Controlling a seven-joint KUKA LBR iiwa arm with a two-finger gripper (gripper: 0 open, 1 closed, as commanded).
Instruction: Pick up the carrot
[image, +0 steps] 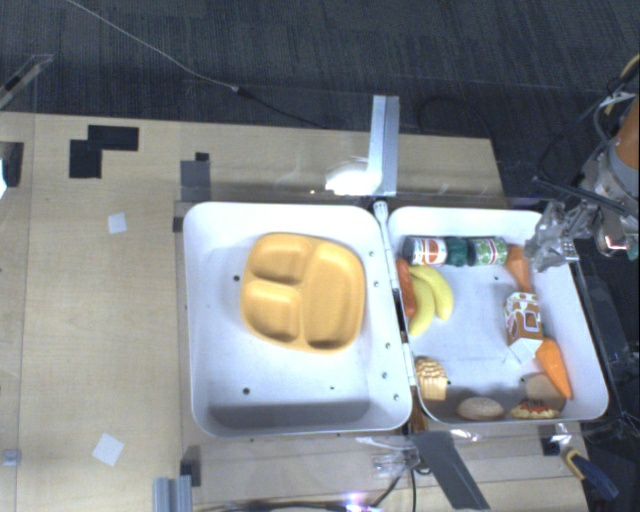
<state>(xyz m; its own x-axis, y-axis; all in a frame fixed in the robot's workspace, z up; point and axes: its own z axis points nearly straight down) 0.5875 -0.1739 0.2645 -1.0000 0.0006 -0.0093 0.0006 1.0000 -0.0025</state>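
My gripper (556, 243) hangs over the right bin's (470, 338) two o'clock corner, and from this high view I cannot tell how it is set; nothing shows in its grasp. The carrot (554, 366) lies at about four o'clock in that bin, against the right wall, just below the small carton (523, 317) and above the potato (544, 388). A second orange piece (518, 268) sits right by my tool, beside the can (428, 250); it may be another carrot, I can't be sure. The bananas (428, 297) lie at nine o'clock. The yellow divided plate (303, 291) fills the left bin (215, 340). I judge the pick not yet begun: approach, descent, grasp and lift all remain
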